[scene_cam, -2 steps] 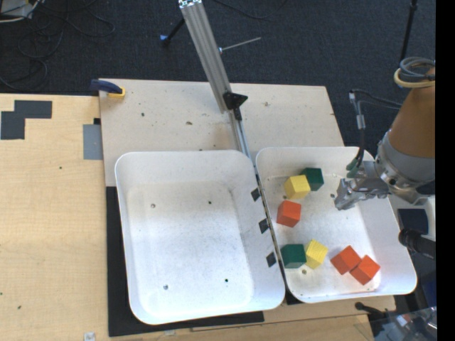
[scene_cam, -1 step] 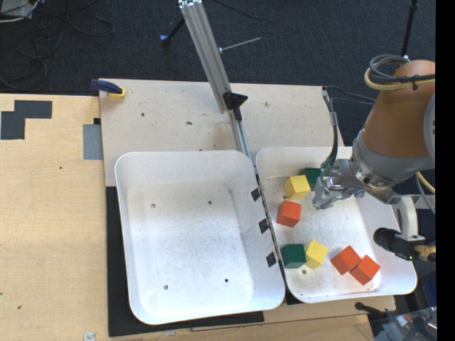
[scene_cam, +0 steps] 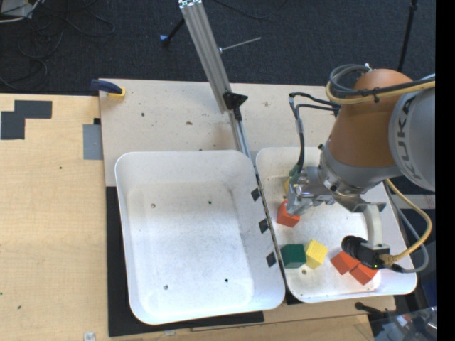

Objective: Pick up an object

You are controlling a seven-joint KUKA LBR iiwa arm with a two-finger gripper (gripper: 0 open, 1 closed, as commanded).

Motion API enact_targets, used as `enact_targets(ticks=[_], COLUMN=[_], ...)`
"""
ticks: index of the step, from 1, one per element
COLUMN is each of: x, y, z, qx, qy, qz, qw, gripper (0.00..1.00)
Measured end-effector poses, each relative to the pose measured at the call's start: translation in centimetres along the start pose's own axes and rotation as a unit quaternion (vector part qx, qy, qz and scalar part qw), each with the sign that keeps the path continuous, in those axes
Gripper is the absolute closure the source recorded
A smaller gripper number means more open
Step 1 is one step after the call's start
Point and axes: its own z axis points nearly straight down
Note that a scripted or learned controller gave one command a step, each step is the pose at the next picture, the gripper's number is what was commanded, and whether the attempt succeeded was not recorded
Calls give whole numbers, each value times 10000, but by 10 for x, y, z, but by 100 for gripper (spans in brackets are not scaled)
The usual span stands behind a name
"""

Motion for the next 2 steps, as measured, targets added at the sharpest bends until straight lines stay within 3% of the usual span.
enact_targets(ticks=[2], x=[108], y=[-16], z=[9], qx=[-2], qy=[0], qz=[-6], qw=[10000], gripper=[100])
